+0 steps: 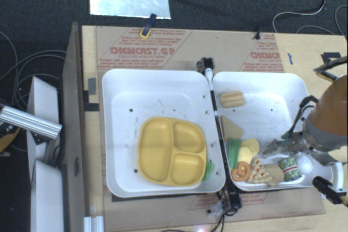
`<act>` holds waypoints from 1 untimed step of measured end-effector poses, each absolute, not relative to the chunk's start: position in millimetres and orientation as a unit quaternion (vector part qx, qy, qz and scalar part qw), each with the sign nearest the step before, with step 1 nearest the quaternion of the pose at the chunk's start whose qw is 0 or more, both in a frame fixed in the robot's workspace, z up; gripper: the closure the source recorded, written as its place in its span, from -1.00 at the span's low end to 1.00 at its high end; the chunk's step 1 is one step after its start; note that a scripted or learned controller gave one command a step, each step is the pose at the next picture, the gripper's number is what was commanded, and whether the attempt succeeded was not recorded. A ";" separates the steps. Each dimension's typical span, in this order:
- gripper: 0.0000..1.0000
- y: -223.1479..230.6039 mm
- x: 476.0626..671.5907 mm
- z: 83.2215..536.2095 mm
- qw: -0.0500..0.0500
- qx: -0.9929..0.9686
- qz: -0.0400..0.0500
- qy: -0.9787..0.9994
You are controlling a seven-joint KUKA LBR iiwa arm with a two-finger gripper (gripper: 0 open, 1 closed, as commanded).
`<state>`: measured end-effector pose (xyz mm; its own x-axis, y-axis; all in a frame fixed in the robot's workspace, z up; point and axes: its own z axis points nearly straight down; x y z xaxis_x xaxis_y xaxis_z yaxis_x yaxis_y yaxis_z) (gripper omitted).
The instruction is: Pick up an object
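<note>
At lower right, one gripper (293, 145), grip unclear, hovers over about seven crowded toy foods (255, 163); one yellow tray (173, 150) lies left.

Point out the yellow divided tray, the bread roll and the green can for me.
yellow divided tray (173, 151): camera view, centre ridge.
bread roll (232, 99): camera view, top middle.
green can (290, 167): camera view, its label side.

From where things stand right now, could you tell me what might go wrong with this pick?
1. The toys lie packed in the right bin's lower corner; the green-banded can touches the pizza slice, so the hand may nudge or drag neighbours.
2. That pile sits against the bin wall, leaving little room to close on anything.
3. The bread roll lies apart and looks the easier target.
</note>
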<state>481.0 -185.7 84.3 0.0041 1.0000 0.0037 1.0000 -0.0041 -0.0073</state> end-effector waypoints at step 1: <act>-1.00 -205.6 486.9 84.7 -0.001 -0.707 0.000 -0.707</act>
<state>486.9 -205.6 84.7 -0.0001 1.0000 -0.0015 1.0000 0.0001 0.0024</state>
